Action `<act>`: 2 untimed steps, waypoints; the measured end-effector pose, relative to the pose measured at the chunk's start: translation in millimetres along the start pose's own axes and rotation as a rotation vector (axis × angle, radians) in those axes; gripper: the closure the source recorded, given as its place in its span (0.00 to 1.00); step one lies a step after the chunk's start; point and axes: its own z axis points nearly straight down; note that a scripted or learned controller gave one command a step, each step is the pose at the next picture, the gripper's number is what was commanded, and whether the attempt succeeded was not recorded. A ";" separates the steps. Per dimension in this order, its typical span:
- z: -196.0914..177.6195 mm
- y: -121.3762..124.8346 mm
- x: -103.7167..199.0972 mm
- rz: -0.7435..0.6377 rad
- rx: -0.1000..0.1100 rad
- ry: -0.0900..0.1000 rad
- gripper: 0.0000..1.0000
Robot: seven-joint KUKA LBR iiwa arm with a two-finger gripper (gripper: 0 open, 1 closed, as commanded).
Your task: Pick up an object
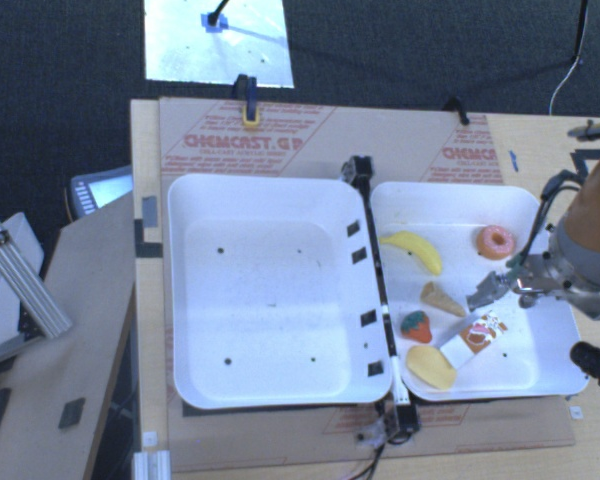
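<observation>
Board (280,133) lettering reads CHEMCAST GP — tool (492,290), grip unclear, above white packet (473,340).

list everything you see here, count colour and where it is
bins: 2, white, side by side on the bench
banana: 1, yellow, right bin, upper left
donut: 1, pink, right bin, upper right
cone: 1, tan, right bin, middle
strawberry: 1, red with green top, right bin, by the divider
lemon: 1, yellow, right bin, lower left
packet: 1, white and red, right bin, beside the lemon
clamp: 1, yellow and black, bench's far edge
arm: 1, grey with orange band, from the right
gripper: 1, grey, over the right bin above the packet
</observation>
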 end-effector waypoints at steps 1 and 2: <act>-41.5 90.2 17.0 -0.006 -0.012 -0.002 0.00; 94.1 34.5 47.8 0.001 0.012 0.005 0.00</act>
